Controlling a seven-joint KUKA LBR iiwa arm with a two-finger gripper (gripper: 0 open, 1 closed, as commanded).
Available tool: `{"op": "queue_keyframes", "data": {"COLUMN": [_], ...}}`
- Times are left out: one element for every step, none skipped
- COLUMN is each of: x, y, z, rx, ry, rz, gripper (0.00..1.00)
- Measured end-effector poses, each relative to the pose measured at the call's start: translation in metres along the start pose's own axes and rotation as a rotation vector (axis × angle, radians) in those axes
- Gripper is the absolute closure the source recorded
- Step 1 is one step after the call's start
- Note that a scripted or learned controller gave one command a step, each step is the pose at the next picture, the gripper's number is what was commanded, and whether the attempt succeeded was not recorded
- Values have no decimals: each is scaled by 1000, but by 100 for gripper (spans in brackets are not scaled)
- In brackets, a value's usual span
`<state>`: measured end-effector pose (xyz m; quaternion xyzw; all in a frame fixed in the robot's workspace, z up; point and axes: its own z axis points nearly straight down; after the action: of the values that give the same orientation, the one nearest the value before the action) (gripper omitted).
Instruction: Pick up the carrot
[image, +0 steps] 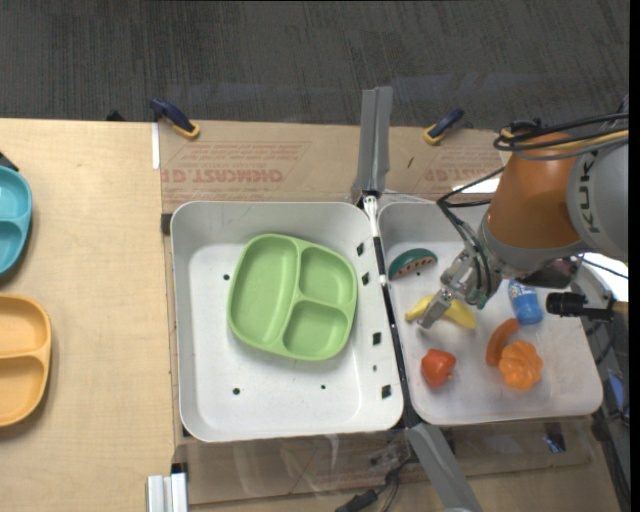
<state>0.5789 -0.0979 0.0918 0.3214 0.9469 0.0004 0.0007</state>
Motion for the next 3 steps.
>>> {"op": "queue_keyframes", "data": {"x": [3,6,4], "y": [-58,-107,-159], "z": [-98,-167,0], "rx": [0,0,0], "ry": [-2,-3,0], "rz": [-176,159,110], "gripper": [0,0,0]}}
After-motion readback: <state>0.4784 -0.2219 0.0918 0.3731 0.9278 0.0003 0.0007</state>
